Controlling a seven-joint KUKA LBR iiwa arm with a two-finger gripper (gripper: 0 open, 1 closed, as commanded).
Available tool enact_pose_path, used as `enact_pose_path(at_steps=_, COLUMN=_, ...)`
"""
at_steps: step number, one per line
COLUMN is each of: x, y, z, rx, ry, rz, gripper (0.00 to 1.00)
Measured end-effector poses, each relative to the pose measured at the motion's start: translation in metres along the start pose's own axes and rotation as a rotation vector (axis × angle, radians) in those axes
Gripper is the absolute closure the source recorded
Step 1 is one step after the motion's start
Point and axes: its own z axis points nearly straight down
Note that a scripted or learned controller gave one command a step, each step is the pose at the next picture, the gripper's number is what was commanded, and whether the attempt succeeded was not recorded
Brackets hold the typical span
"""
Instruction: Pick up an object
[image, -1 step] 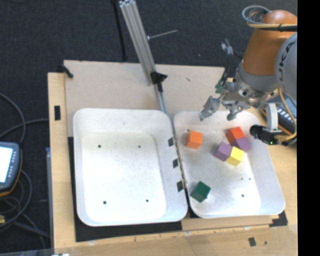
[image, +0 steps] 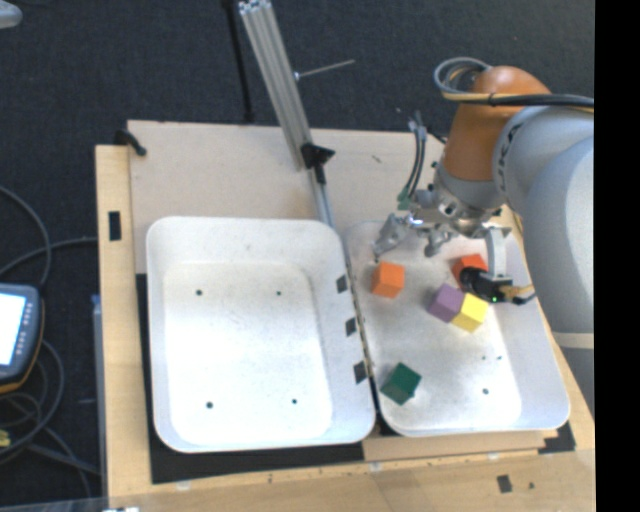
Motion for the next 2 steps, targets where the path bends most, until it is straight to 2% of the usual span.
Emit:
enact_pose_path(at_steps=1, x=0.015, y=-0.015, z=0.051, rx=-0.002, ry=0.001, rz=-0.001, gripper=0.00)
enact_pose_path(at_steps=2, x=0.014, y=-0.012, z=0.036, rx=-0.012, ry=0.001, rz=0.001, gripper=1.00)
